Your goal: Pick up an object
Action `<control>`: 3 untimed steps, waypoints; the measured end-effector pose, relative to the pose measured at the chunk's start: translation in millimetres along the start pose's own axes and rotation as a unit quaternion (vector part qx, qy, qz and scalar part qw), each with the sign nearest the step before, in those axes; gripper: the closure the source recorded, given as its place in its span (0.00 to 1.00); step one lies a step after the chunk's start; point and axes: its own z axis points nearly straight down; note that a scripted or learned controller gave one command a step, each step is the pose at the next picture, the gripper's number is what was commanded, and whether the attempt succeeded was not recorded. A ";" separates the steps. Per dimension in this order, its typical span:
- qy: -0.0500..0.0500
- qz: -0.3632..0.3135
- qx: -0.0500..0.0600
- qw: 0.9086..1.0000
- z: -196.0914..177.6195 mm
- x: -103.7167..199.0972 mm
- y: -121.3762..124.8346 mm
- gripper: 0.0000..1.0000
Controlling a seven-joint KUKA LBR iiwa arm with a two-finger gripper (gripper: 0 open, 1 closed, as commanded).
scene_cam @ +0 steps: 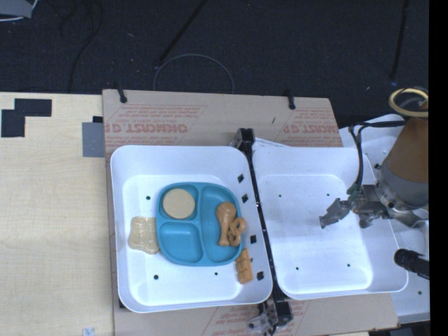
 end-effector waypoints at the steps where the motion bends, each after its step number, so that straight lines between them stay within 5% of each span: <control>1: -0.001 -0.001 -0.006 1.000 -6.5 -0.1 2.7 0.00; 3: 0.000 -0.001 -0.004 1.000 114.4 6.7 6.1 0.00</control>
